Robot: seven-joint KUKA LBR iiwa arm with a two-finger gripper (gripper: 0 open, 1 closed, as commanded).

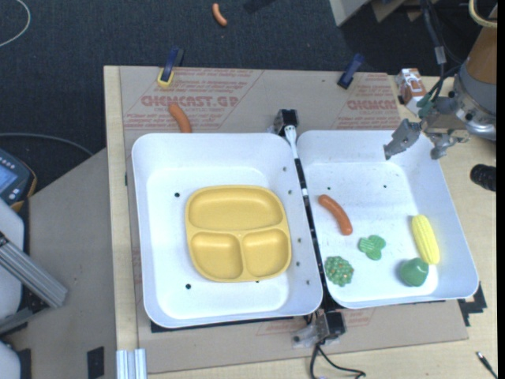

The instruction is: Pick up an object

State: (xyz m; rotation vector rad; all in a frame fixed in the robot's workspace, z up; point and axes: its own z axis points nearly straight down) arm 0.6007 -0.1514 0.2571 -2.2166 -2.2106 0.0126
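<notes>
The right white bin (450, 212) holds five small toy foods. An orange sausage-shaped piece (335, 214) lies at a slant near the bin's left wall. Toward the near edge sit a speckled green round piece (339, 270) and, just beside it to the right, a small bright-green leafy piece (372, 246). Further right, a yellow corn cob (425, 238) lies lengthwise, with a round green pepper-like piece (413, 272) touching or almost touching its near end.

The gripper (418, 137) hangs over the far right corner of this bin, well apart from all five pieces. Its jaws seem spread wide with nothing between them, though the slant of the view makes the gap hard to judge.

The left white bin (150, 212) carries a yellow three-compartment plastic tray (237, 231) at its middle.

On the brown cardboard sheet (237, 97) behind the bins rests another orange sausage piece (181, 117), near a blue and yellow clamp (168, 68). A third orange piece (219, 13) lies on the dark floor beyond the desk.
</notes>
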